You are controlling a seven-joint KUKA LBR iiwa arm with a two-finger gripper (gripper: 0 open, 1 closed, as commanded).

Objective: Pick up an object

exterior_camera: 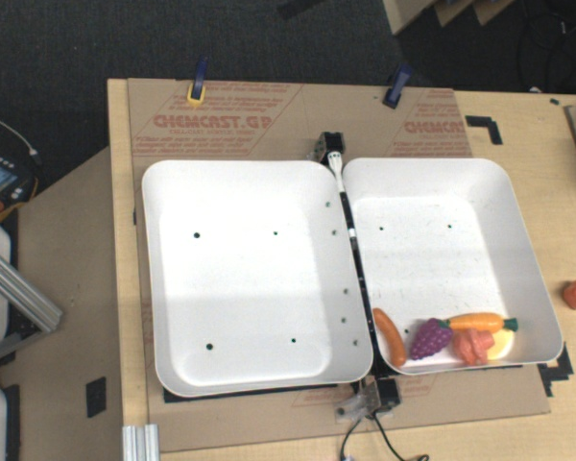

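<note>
Toys lie bunched in the lower part of the right bin (518, 248), against its near wall, in the lower right of the frame. From left to right: an orange sausage (389, 337) lying on a slant near the bin's lower left corner, purple grapes (430, 338) just beside it, then a carrot (480, 322) lying level with its green end to the right. Under the carrot sits a red piece (470, 347), touching a pale yellow piece (500, 346) to its right; what these two are I cannot tell. The left bin (163, 257) sits alongside, and the two rims meet at mid-frame. Both rest on printed brown cardboard (134, 161) covering the counter, with two blue clamps (199, 82) at its top edge. A small red thing (574, 295) lies on the cardboard at the far right.
</note>
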